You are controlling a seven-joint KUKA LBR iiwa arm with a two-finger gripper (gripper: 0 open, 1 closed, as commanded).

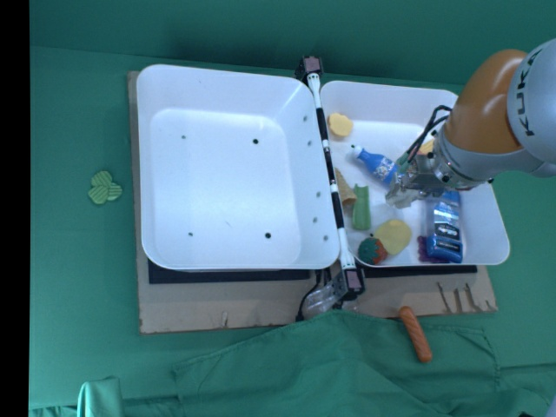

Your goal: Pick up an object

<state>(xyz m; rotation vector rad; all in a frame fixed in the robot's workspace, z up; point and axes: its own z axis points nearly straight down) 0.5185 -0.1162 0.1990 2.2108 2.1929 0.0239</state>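
Blue and white, a small bottle [374, 164] lies on its side in the right bin [486, 254], its pale cap pointing up-left toward the divider between the 2 bins. The gripper [405, 186] hangs just beside the bottle's lower end, at or touching it; whether its fingers are spread or closed cannot be told from this slant. Above the wrist, the arm's orange band [483, 102] curves away to the right.

Around the bottle, the same bin carries several more things: a yellow-orange piece [340, 126] near the top-left corner, a tan cone [345, 191] and a green stick-shaped item [360, 207] along the left wall, a flat yellow piece [395, 234] touching a red-and-green ball [373, 250] near the bottom, and a blue packet [444, 227] below the gripper on the right.

The left bin [161, 85] sits alongside, its floor marked by a few dark dots. Outside the bins, a green leaf-shaped toy [104, 188] lies on the cloth far left, and an orange sausage-shaped toy [416, 334] rests below the right bin.
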